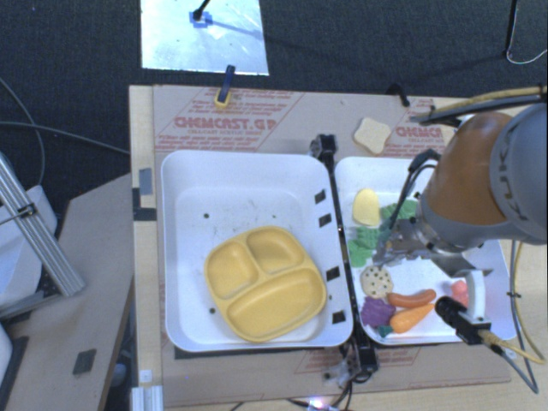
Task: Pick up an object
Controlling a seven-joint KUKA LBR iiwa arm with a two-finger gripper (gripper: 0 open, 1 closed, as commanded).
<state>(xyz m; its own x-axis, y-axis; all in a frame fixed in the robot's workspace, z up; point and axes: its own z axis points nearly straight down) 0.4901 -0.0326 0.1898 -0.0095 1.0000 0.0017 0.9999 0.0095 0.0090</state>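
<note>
Gripper (pixel 385 248) was down in the right bin (pixel 497 328), low over the green lettuce (pixel 366 242); fingers too dark and blurred, can't tell if open or shut, and nothing seen between them. Arm (pixel 479 178) came in from the right, orange band above the wrist, covering most of that bin.

Food in the right bin, near the gripper:
- yellow piece (pixel 366 205) just above the lettuce, by the bin's left wall
- cookie (pixel 376 280) just below the lettuce
- purple piece (pixel 377 312) under the cookie, at the front-left corner
- sausage (pixel 412 299) and carrot (pixel 412 318) side by side, right of the purple piece
- pink piece (pixel 461 291) further right, partly hidden by a black-and-white part

Left bin (pixel 184 229) held a yellow tray (pixel 265 282) with three compartments, sitting toward the front right.

Bread slice (pixel 373 134) lay on the cardboard behind the right bin, outside both bins
</note>
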